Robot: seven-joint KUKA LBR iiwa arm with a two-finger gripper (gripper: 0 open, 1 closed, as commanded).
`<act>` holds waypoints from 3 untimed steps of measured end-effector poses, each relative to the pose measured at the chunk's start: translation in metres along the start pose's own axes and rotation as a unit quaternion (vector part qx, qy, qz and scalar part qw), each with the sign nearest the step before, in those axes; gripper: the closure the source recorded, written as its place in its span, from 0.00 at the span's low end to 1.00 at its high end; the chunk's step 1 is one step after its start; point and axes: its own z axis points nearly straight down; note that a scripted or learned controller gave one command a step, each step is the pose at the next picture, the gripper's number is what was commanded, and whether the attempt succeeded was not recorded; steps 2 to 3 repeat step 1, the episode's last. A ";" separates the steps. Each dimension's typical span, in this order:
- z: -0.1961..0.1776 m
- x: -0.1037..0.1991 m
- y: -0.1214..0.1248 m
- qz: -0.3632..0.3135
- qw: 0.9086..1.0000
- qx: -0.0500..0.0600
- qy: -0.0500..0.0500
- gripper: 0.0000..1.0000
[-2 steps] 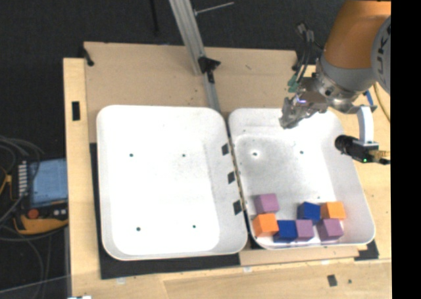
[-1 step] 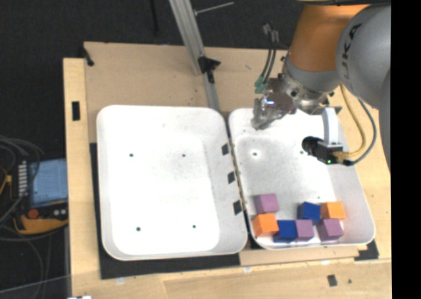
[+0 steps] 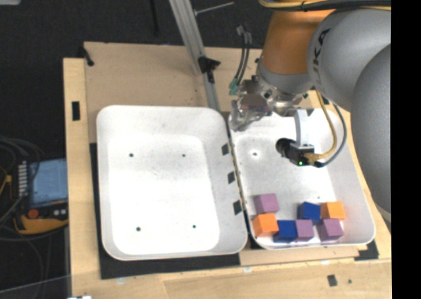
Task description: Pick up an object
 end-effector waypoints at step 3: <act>0.016 0.051 -0.007 0.000 1.000 0.000 0.000 1.00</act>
